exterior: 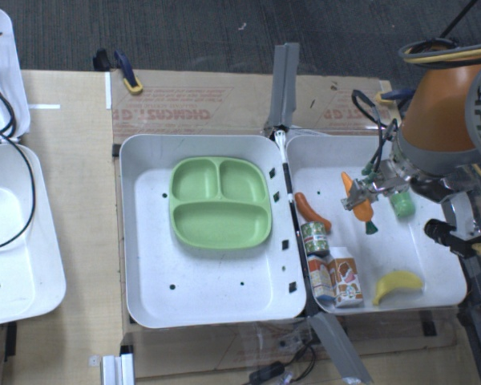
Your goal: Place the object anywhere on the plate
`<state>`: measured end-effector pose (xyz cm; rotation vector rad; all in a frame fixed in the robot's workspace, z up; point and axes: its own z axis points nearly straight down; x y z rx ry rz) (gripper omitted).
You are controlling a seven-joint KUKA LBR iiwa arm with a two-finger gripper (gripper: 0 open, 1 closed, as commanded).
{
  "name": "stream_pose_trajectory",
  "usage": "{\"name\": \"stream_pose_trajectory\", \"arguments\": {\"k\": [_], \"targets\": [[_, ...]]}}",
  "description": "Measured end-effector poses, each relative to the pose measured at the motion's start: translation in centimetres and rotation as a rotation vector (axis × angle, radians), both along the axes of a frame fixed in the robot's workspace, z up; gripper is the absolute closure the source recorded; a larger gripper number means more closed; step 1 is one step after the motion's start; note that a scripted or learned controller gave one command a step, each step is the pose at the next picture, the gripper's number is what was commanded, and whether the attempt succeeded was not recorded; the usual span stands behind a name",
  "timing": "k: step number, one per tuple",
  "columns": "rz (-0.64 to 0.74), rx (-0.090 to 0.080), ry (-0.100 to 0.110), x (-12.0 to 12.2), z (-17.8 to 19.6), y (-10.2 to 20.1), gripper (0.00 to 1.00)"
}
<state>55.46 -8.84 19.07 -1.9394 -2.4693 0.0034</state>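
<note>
A KUKA arm [441,111] reaches in from the right over the right bin [433,295], its gripper [361,197] poised above the bin's upper middle. A toy carrot [361,201], orange with a dark green tip pointing down toward the bin floor, sits right at the gripper, partly hidden by it; whether the fingers are clenched on it or released cannot be told from this angle. A green object [402,205] lies just beside the carrot to the right, under the arm's wrist. Along the bin's left wall are an orange-red sausage-shaped toy [311,208], a small can [314,237] below it, and a small carton [337,281] at the lower left corner. A toy banana [398,285] rests near the bin's front edge, well apart from the gripper. In the left bin [144,279], a green three-compartment plate [220,203] lies flat in the upper middle, separated from the carrot by the bins' shared walls.
</note>
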Motion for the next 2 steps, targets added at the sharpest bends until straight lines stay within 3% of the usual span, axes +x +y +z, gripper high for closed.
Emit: {"name": "stream_pose_trajectory", "arguments": {"k": [1,2], "targets": [[0.227,0.0,-0.002,3.4,0.3,5.3,1.0],[0.122,-0.001,-0.001,3.8,0.0,11.8,1.0]]}}
